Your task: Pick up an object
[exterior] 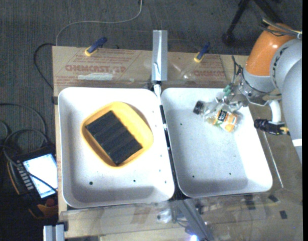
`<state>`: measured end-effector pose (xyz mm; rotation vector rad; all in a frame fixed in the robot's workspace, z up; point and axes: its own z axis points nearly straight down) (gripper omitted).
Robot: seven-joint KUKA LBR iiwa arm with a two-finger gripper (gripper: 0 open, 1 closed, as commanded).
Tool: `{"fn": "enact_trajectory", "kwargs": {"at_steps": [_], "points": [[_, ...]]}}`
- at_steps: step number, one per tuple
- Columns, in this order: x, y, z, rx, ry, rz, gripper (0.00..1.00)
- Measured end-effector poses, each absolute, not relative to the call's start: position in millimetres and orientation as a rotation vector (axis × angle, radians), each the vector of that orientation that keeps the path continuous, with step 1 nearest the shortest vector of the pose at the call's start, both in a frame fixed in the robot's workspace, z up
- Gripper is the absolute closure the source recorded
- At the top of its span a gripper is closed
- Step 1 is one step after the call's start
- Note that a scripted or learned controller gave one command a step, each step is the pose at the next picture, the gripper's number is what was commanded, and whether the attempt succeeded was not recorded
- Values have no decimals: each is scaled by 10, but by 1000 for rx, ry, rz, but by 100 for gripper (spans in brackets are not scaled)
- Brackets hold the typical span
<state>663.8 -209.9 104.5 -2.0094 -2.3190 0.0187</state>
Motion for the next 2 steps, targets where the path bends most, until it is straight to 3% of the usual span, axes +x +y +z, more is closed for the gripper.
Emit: {"fn": "enact_trajectory", "kwargs": {"at_steps": [2], "points": [[6485, -2066, 1043, -1929, -2460, -23, 0]]}}
